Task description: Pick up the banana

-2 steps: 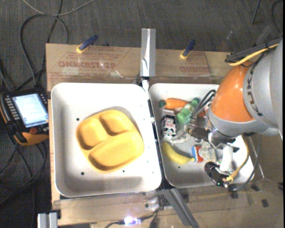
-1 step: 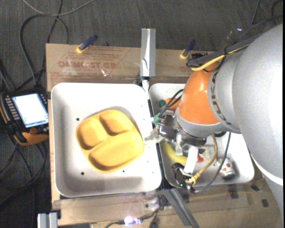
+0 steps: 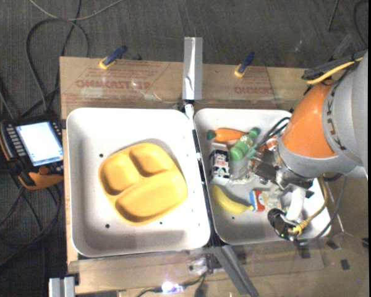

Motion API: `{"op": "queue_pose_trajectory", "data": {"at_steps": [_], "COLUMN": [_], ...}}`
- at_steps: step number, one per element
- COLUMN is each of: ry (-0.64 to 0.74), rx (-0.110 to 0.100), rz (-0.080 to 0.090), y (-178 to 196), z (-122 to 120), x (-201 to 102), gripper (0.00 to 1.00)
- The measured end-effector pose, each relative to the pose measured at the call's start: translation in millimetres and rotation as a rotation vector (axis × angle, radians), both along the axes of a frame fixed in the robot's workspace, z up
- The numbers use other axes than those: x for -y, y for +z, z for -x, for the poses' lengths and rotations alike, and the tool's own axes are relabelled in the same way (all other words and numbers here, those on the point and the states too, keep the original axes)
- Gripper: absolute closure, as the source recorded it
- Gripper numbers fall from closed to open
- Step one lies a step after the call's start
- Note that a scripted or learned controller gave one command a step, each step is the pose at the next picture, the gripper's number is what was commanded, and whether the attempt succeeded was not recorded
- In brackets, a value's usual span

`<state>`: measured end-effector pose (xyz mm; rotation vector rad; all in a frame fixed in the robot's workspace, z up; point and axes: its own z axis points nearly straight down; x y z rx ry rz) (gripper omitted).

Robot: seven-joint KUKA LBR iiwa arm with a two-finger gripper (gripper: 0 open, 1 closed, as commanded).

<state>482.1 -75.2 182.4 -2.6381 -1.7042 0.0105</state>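
While your arm [image 3: 324, 125] hangs over the right bin [image 3: 260, 231], the banana [image 3: 230, 202] lies on that bin's floor near its left wall, its long axis running upper-left to lower-right. Whether the gripper is spread or closed, you cannot tell.

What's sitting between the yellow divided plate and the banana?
Bare white bin floor and the two bins' adjoining walls separate the yellow plate from the banana, seen from the overhead camera.
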Motion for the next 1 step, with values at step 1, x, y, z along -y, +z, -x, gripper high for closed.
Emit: {"op": "queue_pose_trajectory", "data": {"at_steps": [1], "ry": [0.226], "rx": [0.0], "rz": [-0.003], "y": [0.2], "z": [-0.4], "x": [-15.4], "gripper": [0.0]}}
